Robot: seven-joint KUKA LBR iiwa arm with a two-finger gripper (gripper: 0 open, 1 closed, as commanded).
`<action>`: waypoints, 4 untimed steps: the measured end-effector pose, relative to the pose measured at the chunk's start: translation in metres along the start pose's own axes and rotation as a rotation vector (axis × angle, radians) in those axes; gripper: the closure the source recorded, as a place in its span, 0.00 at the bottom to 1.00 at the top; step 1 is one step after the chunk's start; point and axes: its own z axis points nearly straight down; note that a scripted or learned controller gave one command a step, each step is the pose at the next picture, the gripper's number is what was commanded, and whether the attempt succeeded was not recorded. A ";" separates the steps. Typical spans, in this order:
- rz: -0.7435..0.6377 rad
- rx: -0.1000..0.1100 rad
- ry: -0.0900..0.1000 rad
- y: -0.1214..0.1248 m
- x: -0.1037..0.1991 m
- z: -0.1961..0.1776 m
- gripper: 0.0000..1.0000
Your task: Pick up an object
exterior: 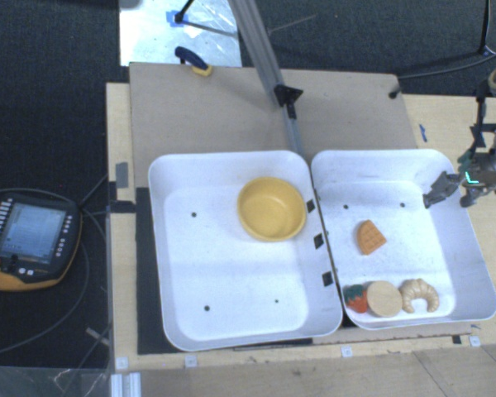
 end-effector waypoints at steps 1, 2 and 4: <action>0.000 0.000 0.000 0.000 0.000 0.000 0.00; 0.000 0.005 0.001 0.002 0.008 0.058 0.00; 0.001 -0.004 -0.001 0.000 0.010 0.151 0.00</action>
